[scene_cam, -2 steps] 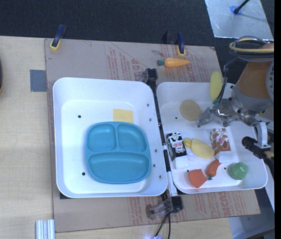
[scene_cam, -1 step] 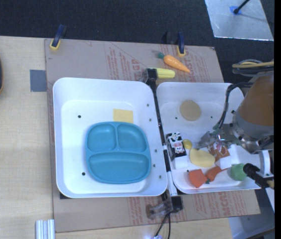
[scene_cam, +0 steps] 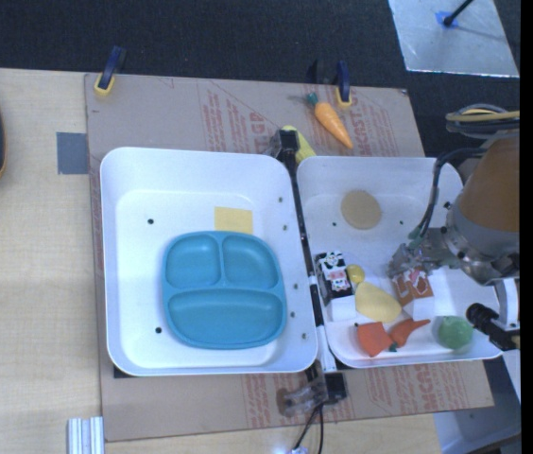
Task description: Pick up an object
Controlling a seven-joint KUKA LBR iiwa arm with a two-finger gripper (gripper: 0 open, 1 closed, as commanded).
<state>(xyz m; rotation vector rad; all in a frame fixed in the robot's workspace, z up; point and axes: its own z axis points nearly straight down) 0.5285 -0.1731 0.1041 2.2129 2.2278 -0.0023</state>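
Left bin [scene_cam: 125,253]: white plastic, smooth, slight sheen. Right bin [scene_cam: 389,173]: same. Blue tray [scene_cam: 224,289]: matt smooth plastic, in left bin toward 6 o'clock. Bench [scene_cam: 30,282]: pale wood grain. Board [scene_cam: 210,112] under bins: brown cardboard, matt, printed. Carrot [scene_cam: 332,124], 12 o'clock: glossy plastic.

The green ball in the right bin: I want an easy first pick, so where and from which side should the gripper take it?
Probably from straight above, fingers closing across the middle of the green ball. It is round, so any width works, but it sits in the right bin's near corner close to the rim, with an orange piece to its left. Turn the fingers to avoid both.
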